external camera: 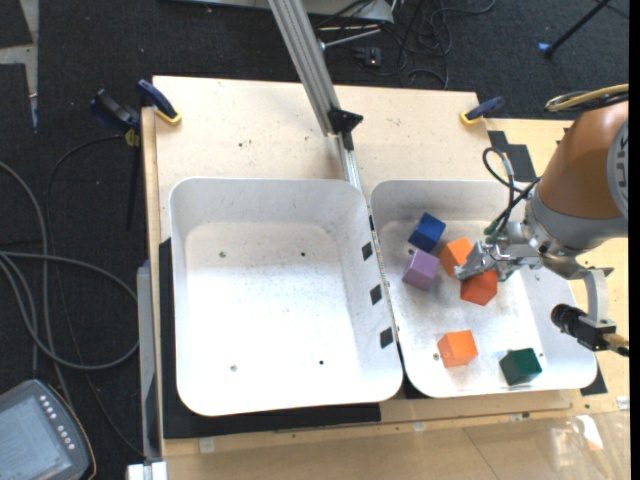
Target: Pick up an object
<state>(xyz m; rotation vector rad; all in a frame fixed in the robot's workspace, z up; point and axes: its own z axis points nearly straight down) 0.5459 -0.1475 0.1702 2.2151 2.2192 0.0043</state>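
Progress looks partial: my claw (487,265) sits low in the right bin (560,368), right of frame centre, touching the red-orange block (480,288), but I cannot tell its opening, so lifting remains.

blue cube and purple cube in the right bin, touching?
Cannot tell. In the camera view the small blue cube sits just above the pale purple cube in the right white bin; their outlines nearly meet, and no clear gap or contact shows.
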